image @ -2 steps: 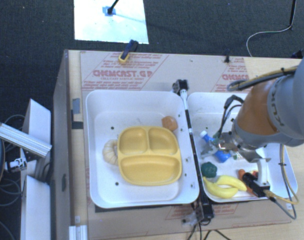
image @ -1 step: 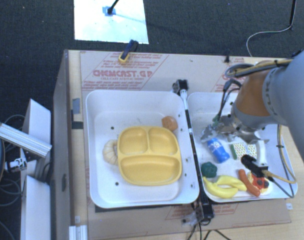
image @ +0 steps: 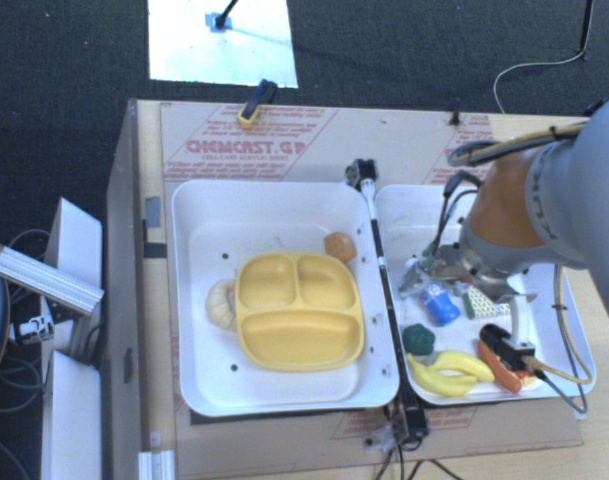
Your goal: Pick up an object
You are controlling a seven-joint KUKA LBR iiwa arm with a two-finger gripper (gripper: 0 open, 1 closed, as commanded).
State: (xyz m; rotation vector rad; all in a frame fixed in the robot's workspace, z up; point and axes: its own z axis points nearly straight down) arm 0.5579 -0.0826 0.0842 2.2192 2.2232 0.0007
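Banana (image: pixel 449 371) sits closest to the lens, at 6 o'clock in the right bin (image: pixel 574 353), with an orange-and-black tool-like item (image: pixel 506 356) just beside it toward 3 and a dark green lump (image: pixel 418 339) touching its 10 o'clock end. Blue bottle-shaped thing (image: pixel 441 305) lies near bin centre, a green-dotted white piece (image: pixel 481 302) just beside it.

Arm's tool (image: pixel 436 271) is down in the right bin, right above the blue bottle at about its 11 o'clock. Can't tell how wide it's open or whether it has hold of anything; wrist and cables block the tips.

Judgement: blue bottle is the likely target. Centre over its body, not the cap end, and close across the short axis. Neighbours are tight, so come straight down to avoid nudging the dotted piece or the green lump. Risk: round plastic rolls out of a partial pinch.

Left bin (image: pixel 189 298) holds a yellow divided tray (image: pixel 299 310), a pale ribbed object (image: pixel 221 304) touching its 9 o'clock edge, and a brown lump (image: pixel 339 245) at its 1 o'clock corner.

Worktop (image: pixel 284 148) is a printed cardboard-coloured sheet. Dark carpet (image: pixel 64 68) around it, with a white sheet (image: pixel 222 28) at 12 and a cable (image: pixel 529 68) at 1 o'clock.
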